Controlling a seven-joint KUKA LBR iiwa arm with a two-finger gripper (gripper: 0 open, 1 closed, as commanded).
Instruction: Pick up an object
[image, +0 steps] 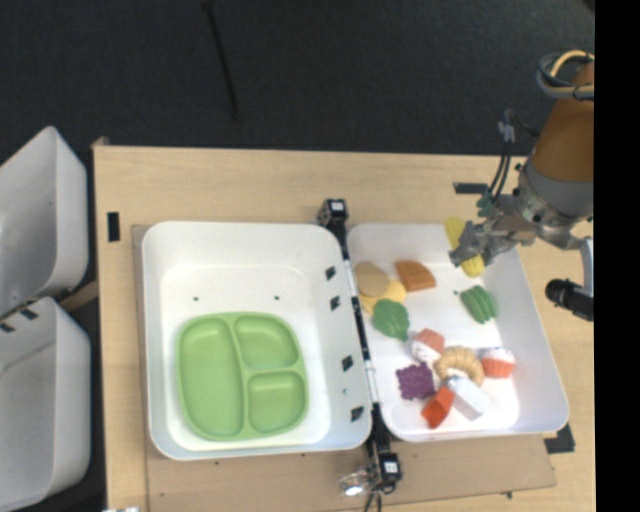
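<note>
A: Which piece was it after?

B: My guess was the yellow piece (462, 238) in the far right corner of the right bin (535, 390). The gripper (470, 250) sat right over it, yellow showing above and below the fingers. Whether the fingers were parted or closed, I couldn't tell, nor whether the piece was between them.

A: So what could have gone wrong?

B: The piece lay close to the bin's far wall. The wall might have blocked a finger, or the fingers might have pushed the piece against it rather than closing round it. A lift could then have come up with nothing.

A: And the rest of the bin?

B: A green piece (479, 303) lay near, toward the front, apart from the yellow one, so probably safe. The orange wedge (415, 275), tan round (371, 278) and leafy green (391, 320) were farther left. The front cluster, with a purple piece (415, 381), a pretzel shape (461, 362) and a red piece (437, 408), was tightly packed, pieces touching. Any try there risked dragging a neighbour.

A: The left bin (160, 300)?

B: It held a green tray (241, 375) with three compartments, well apart from the arm. No risk there.

A: Any writing or brands?

B: None I could read. The worktop (120, 180) carried small black markers, too small to make out.
</note>
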